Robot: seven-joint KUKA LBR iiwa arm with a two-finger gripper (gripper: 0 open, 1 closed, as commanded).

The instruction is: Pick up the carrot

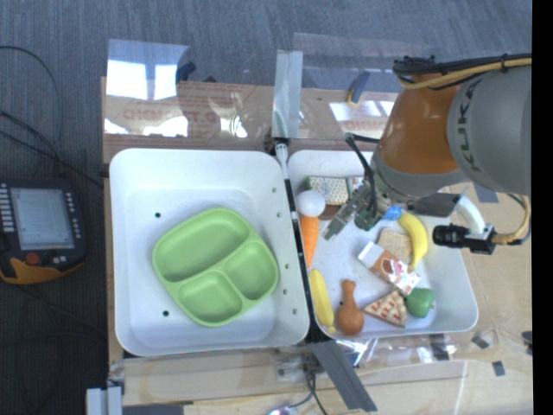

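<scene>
The carrot (pixel 308 239) is an orange stick lying along the left wall of the right bin (pixel 454 318), just below a white egg (pixel 310 203). My gripper (pixel 350 212) hangs over the upper middle of that bin, a little right of the carrot and apart from it. Its fingers (pixel 335 226) stand open with nothing between them. The grey and orange arm covers the bin's upper right part.
The right bin also holds a yellow banana (pixel 416 237), a corn cob (pixel 320 298), a chicken drumstick (pixel 349 311), a pizza slice (pixel 387 308), a green pepper (pixel 421 302) and small boxes (pixel 390 266). A green divided plate (pixel 216 265) lies in the left bin (pixel 138 197).
</scene>
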